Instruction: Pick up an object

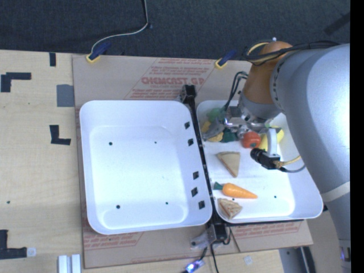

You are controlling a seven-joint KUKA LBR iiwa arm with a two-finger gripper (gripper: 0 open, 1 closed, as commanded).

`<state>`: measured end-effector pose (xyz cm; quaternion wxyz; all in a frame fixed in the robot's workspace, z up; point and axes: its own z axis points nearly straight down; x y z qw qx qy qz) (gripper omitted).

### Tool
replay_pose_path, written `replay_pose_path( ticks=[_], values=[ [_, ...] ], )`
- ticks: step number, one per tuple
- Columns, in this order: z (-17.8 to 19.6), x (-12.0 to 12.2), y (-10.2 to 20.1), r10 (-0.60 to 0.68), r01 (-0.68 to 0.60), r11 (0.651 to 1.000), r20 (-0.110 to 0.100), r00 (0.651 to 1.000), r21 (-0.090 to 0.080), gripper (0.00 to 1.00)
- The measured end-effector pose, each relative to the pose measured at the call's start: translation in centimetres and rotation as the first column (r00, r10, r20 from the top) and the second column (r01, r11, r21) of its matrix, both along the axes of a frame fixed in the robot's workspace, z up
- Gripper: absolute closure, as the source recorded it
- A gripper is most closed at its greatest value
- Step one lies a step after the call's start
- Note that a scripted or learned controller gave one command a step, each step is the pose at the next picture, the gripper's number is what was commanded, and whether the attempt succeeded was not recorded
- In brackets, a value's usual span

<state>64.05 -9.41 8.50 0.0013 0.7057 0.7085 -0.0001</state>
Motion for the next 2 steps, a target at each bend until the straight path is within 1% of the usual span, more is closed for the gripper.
replay_pose_path(
  ticks=[1, 2],
  values=[
    [1.0, -0.2, 0.0, -0.001, 0.001, 1.000, -0.002, 1.000, 0.000, 1.00],
    [10.5, 2.5, 8.2, 0.002, -0.002, 1.000, 0.006, 1.000, 0.002, 1.00]
  ],
)
